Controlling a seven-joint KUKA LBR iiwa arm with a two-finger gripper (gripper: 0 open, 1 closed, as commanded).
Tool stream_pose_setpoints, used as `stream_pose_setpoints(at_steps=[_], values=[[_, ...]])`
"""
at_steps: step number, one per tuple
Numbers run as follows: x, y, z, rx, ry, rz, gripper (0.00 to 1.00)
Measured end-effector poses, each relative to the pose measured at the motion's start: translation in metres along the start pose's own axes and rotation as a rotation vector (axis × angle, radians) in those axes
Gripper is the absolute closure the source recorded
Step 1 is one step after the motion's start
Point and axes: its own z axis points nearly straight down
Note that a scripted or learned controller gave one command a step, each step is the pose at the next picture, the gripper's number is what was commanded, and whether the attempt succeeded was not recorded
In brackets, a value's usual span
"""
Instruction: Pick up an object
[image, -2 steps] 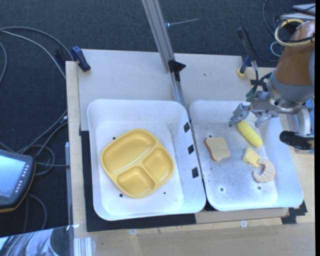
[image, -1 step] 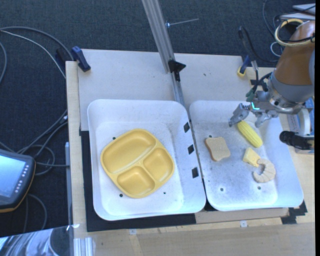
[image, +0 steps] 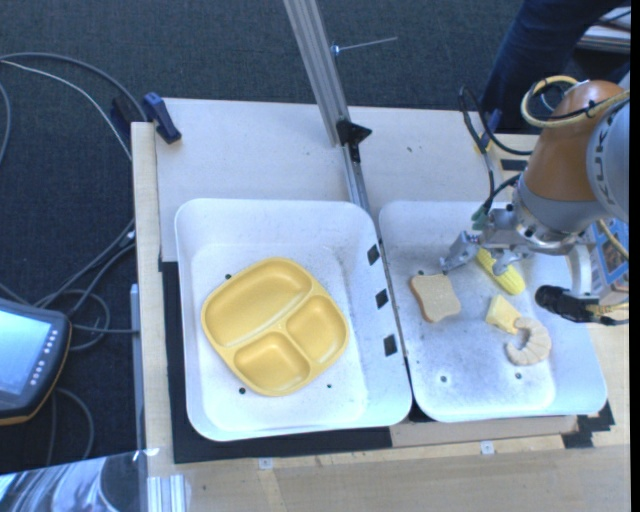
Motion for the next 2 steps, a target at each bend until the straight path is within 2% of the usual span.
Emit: stream_pose_setpoints(at_steps=[1, 2], values=[[0.000, 0.001, 0.050, -0.006, -0.001, 0.001, 0.00], [0.001, 0.002, 0.036, -0.012, -0.001, -0.001, 1.00]])
